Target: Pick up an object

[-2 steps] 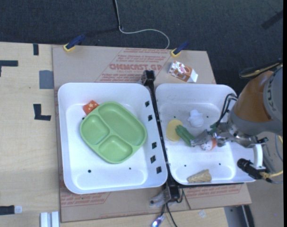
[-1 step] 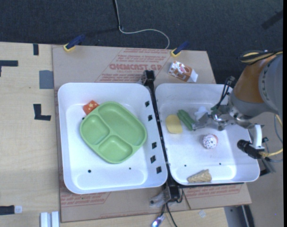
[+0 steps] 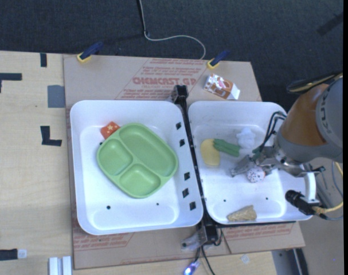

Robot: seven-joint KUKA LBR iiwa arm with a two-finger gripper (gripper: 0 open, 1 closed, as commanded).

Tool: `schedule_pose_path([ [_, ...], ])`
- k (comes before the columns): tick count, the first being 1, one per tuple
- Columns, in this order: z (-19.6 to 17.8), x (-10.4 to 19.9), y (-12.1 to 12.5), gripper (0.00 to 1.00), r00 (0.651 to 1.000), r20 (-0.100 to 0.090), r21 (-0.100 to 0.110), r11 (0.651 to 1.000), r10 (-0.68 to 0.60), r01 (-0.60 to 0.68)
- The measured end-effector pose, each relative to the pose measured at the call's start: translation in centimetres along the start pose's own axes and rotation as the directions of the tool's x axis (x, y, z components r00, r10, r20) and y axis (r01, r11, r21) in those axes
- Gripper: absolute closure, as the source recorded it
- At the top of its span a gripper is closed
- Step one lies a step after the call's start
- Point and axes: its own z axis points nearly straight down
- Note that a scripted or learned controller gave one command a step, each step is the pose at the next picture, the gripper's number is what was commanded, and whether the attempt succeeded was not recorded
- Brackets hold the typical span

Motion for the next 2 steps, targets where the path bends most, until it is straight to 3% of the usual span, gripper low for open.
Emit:
schedule_pose_path([
  [1,-3.8,-3.0,-1.0,0.0,1.0,0.0,0.001,1.0,0.001,-0.001],
  [2,0.3,-4.1,-3.9,0.0,1.0,-0.002,0.003,1.0,0.0,0.0],
])
